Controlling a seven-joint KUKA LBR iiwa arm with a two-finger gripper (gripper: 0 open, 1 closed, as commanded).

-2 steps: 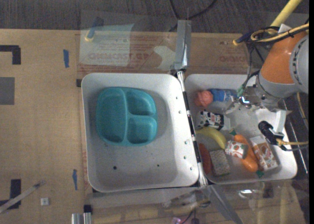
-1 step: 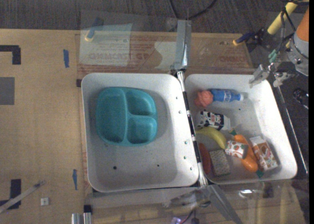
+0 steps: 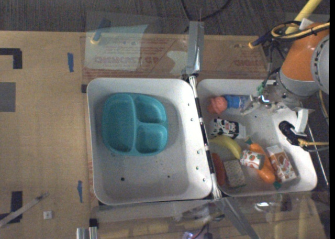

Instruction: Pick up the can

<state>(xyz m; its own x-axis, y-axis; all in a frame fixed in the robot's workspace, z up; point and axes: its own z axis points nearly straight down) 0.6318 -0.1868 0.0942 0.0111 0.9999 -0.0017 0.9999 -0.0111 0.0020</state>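
pincer (image 3: 264,98) hangs at the right bin's (image 3: 309,180) back edge beside the blue can (image 3: 235,101), can't tell its grip yet

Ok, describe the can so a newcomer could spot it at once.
Go to the right bin, the crowded one, and look along its far wall. The can lies there on its side, beside the gripper. It is the bin's one blue item, next to a round pinkish-orange one.
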